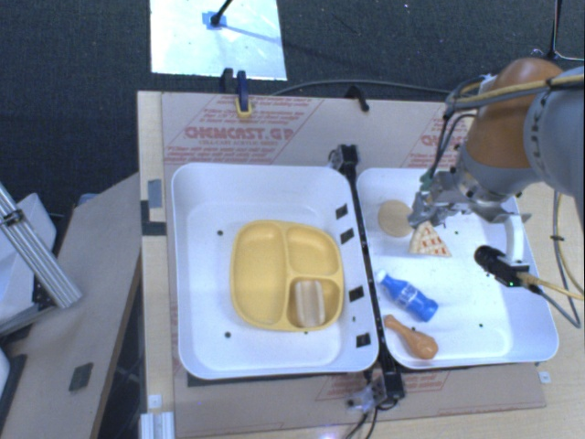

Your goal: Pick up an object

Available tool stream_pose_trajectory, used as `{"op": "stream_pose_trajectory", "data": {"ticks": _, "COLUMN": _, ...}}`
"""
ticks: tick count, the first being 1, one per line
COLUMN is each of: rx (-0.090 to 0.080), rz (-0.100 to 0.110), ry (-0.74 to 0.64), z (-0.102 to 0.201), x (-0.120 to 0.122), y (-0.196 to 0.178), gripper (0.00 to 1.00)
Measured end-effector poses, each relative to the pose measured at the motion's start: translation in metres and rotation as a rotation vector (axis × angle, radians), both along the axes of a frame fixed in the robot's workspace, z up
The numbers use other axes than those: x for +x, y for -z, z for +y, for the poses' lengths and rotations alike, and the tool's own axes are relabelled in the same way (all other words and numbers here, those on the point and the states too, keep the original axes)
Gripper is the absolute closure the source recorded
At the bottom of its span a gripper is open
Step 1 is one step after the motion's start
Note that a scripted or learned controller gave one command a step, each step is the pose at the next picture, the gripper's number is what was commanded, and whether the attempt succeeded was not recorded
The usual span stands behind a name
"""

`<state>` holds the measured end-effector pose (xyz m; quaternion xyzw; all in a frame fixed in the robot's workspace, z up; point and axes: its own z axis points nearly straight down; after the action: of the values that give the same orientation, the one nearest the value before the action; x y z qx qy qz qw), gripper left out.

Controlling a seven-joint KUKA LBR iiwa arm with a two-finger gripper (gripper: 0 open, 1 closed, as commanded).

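Claw [430, 210] low in right bin [530, 337], just above waffle wedge [430, 241], tan disc [395, 218] just beside. We can't tell its opening or any hold. Risk we see: crowding, wedge gets pushed aside.

arm comes in from the right, orange band up top, wrist angled down-left with the gripper [428, 210] hanging low
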<state>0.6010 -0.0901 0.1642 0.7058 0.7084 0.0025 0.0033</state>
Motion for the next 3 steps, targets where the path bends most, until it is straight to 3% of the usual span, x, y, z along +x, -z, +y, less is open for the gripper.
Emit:
{"op": "stream_pose_trajectory", "data": {"ticks": 2, "rx": 0.0, "rz": 0.0, "ry": -0.001, "z": 0.004, "x": 0.0, "y": -0.104, "gripper": 1.0}}
{"op": "stream_pose_trajectory", "data": {"ticks": 3, "rx": 0.003, "rz": 0.006, "ry": -0.005, "z": 0.054, "x": -0.018, "y": -0.105, "gripper": 1.0}}
